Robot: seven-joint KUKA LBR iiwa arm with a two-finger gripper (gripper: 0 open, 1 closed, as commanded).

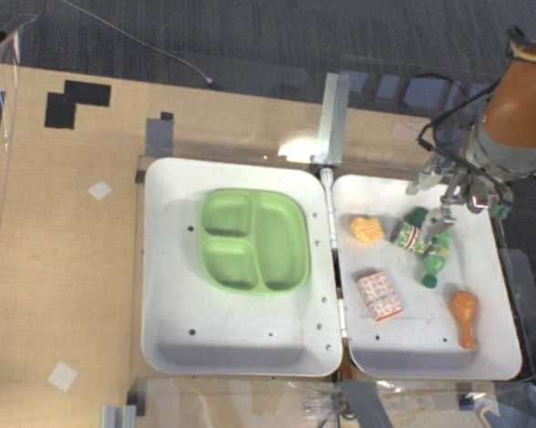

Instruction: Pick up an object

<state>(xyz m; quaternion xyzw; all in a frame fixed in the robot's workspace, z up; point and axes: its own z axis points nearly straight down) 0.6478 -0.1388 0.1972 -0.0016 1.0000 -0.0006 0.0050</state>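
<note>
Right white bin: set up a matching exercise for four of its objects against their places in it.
Things:
1. yellow lumpy toy food
2. orange drumstick-shaped toy
3. red-and-white patterned packet
4. small green round-ended toy

Places:
A. near the bin's right wall, low
B. just below the gripper
C. upper left, near the divider
D. lower left of centre

Pairs: 1-C, 2-A, 3-D, 4-B
</note>
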